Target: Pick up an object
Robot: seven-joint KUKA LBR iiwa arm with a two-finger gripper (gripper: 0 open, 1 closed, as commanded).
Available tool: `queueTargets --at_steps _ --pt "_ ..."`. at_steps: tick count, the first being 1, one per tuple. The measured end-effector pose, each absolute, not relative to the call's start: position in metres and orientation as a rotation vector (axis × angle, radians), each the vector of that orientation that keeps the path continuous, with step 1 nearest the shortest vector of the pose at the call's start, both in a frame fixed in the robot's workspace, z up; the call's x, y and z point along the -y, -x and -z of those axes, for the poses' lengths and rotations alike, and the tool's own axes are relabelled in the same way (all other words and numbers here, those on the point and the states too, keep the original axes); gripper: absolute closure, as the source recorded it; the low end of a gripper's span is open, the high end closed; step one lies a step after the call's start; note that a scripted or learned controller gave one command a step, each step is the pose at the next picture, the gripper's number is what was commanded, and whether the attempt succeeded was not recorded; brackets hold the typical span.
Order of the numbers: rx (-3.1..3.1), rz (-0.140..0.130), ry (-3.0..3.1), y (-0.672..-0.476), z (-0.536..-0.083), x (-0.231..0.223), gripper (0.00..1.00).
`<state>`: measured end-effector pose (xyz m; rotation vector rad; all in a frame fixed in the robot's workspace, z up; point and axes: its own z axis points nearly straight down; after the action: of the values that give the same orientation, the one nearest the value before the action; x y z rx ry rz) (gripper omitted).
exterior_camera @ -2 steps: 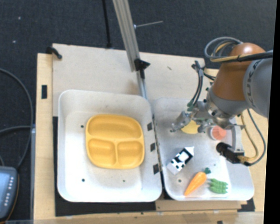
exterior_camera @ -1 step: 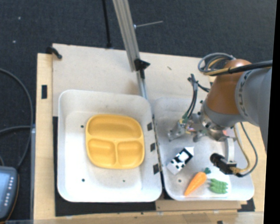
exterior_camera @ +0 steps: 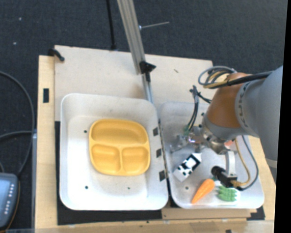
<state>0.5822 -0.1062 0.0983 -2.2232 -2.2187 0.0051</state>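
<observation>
Tool low over the right bin, pick not yet made.

Camera view: the arm [exterior_camera: 244, 102] comes in from 3 o'clock and sets the tool [exterior_camera: 203, 141] low in the right bin [exterior_camera: 177, 115], just at 1 o'clock of the black-and-white block [exterior_camera: 188, 165]. How wide the tool stands I cannot tell, and nothing visibly sits in it. A toy carrot [exterior_camera: 203, 190] with its green top [exterior_camera: 226, 194] lies at 5 o'clock of the block. This looks like the approach step; next calls for settling over one object and closing. The left bin [exterior_camera: 73, 133] on the desk [exterior_camera: 99, 71] carries a yellow divided plate [exterior_camera: 119, 147].
</observation>
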Motion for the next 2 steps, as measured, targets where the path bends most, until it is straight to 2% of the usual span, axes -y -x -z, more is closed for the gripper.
queueTargets --at_steps 1,2 --pt "2.213 0.004 2.233 -0.584 -0.112 0.107 1.0" --pt "2.227 0.007 2.225 -0.587 -0.177 0.108 1.0"
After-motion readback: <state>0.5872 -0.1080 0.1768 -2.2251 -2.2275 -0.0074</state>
